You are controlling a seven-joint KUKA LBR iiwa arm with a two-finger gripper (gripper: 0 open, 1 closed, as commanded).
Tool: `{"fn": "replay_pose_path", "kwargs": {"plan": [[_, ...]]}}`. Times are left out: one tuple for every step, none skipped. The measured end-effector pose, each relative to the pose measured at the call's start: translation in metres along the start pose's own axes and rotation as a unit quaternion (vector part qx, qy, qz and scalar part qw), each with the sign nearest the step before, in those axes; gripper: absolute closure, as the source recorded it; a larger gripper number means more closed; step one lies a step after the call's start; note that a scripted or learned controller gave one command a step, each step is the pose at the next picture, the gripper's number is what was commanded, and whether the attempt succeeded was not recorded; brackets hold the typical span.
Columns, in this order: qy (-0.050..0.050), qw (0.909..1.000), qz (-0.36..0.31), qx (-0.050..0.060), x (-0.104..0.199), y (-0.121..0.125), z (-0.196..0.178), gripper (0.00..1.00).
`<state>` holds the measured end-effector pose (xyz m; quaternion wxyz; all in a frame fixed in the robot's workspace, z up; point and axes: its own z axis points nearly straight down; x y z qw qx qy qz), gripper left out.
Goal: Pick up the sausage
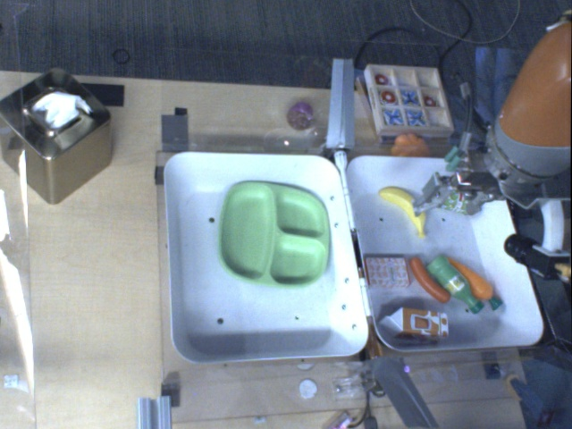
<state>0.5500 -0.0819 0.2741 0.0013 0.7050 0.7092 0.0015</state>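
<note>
Right now the gripper (435, 193) hangs open and holds nothing, above the banana (403, 206). The sausage (427, 280) lies lower down in the right bin (523, 329), beside the green bottle (458, 282). I think the reach comes next.

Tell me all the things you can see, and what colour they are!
bins: 2, white, side by side on bench
divided plate: 1, green, left bin
banana: 1, yellow, right bin
sausage: 1, red-orange, right bin
bottle: 1, green, right bin
carrot: 1, orange, beside bottle
small carton: 1, brown, right bin front
pink card: 1, right bin
tissue box: 1, brassy, far left
game board: 1, behind right bin
gripper: 1, over right bin, beside banana
</note>
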Motion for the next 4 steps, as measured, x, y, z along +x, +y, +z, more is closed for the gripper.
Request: {"fn": "replay_pose_path", "kwargs": {"plan": [[0.0, 0.9999, -0.01, 0.0, -0.005, -0.039, 0.072, 0.0], [-0.002, 0.9988, -0.049, -0.008, -0.045, -0.036, 0.175, 0.0], [-0.001, 0.9986, -0.051, -0.012, -0.042, -0.032, 0.163, 1.0], [0.0, 1.0, -0.005, -0.002, 0.017, -0.045, 0.073, 1.0]]}}
